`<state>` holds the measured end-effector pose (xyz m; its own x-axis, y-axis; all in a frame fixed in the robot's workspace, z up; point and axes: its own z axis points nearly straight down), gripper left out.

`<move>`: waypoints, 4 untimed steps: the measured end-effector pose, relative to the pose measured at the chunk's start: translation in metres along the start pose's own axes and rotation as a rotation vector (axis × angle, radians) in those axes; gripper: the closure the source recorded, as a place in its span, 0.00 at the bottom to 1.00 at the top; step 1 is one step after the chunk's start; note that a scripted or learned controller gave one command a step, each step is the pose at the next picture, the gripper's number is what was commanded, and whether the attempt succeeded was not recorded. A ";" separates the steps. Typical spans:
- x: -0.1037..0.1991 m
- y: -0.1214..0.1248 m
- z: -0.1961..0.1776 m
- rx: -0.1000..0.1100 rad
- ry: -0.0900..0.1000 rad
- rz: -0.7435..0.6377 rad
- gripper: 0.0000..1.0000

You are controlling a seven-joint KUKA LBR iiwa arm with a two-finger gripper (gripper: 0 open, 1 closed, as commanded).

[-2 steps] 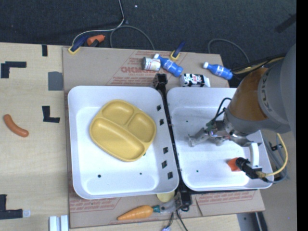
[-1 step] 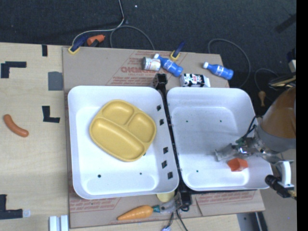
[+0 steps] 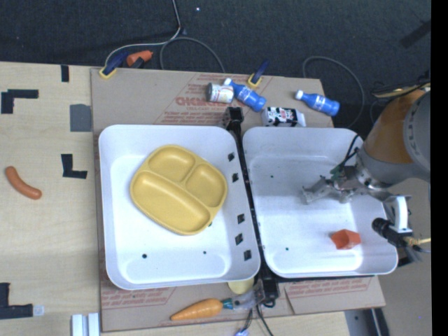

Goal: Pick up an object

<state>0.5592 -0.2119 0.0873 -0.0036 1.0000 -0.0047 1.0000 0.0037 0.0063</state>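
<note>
**Robot gripper low in the right white bin**

Two shallow, glossy white bins sit side by side on brown cardboard over a pale wooden bench, with dark carpet beyond. The right bin [image 3: 280,145] holds a small, blocky orange-red object [image 3: 345,239] near its front right corner. The metal gripper [image 3: 310,193] hangs behind that object, apart from it; whether it is open or closed cannot be told.
</note>
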 end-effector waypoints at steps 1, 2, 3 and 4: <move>0.016 -0.079 -0.012 0.013 0.007 0.006 0.00; 0.064 0.069 -0.004 -0.004 0.004 -0.008 0.00; 0.109 0.048 0.001 0.001 0.000 0.000 0.00; 0.115 0.073 0.001 0.004 0.003 0.002 0.00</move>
<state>0.6321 -0.0963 0.0859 -0.0015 1.0000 -0.0020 1.0000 0.0016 0.0021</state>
